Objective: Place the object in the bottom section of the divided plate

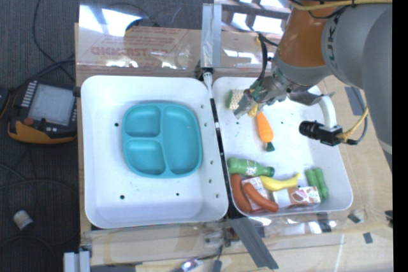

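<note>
The gripper [247,105] hangs low in the right bin [331,197], fingers narrowly apart and gripping nothing that can be seen. A carrot [264,128] lies just right of and below it, a pale netted item [236,99] just left. The teal plate [160,139] sits well left in the other bin [102,200].

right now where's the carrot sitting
The carrot lies in the right bin, in its upper middle, just below the gripper and above the green bottle.
</note>
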`<act>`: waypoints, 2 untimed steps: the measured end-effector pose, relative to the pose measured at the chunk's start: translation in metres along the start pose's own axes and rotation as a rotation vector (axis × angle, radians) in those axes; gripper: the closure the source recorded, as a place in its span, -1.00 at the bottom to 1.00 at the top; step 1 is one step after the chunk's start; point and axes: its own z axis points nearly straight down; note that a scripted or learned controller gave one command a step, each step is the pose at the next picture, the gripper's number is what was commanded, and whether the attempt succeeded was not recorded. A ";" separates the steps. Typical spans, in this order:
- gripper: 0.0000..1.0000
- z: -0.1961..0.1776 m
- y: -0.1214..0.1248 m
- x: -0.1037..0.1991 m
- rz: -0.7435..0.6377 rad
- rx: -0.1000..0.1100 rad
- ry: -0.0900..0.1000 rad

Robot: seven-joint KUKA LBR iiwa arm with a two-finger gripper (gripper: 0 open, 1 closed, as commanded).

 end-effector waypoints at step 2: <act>1.00 0.007 0.072 0.056 -0.475 -0.001 -0.003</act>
